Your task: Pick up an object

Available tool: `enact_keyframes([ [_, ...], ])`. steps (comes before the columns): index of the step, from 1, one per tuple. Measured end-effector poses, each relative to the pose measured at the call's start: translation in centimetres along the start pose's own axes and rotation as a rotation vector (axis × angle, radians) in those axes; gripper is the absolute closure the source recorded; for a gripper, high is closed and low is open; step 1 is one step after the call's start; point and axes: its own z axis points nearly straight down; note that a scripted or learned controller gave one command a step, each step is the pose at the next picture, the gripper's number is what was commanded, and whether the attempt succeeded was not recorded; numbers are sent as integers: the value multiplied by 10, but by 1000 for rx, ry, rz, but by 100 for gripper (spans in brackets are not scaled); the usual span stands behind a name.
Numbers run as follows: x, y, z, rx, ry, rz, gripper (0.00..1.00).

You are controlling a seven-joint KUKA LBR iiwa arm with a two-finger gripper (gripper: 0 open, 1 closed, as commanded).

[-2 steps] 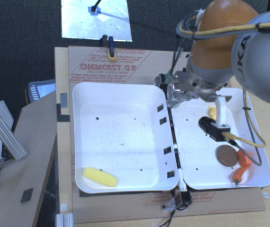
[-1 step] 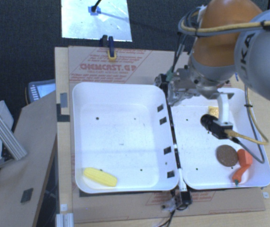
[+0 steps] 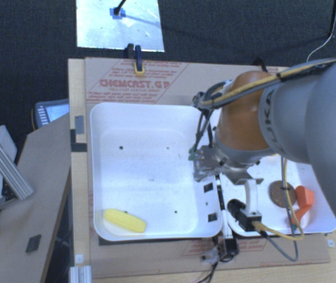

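Bright even light; white bins [image 3: 150,164] near washed-out; soft, grainy.

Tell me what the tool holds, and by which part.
Cannot be told: the arm hides any hold. The yellow object lies free in the left bin, the brown disc and orange piece in the right bin.

I'm watching the grey arm [image 3: 315,111] reaching in from the right, with its orange band [image 3: 241,119] sitting just above the wrist. The wrist is pointing steeply downward, and the gripper [image 3: 206,168] is hanging low beneath it, mostly tucked under the arm's bulk.
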Motion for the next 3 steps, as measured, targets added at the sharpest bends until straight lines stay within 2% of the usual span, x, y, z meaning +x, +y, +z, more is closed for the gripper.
enact_keyframes([
  [1,43,-2,-30,-18,2,-8,100],
  [2,40,-2,-29,-16,1,-2,0],
  [3,40,-2,-29,-16,1,-2,0],
])
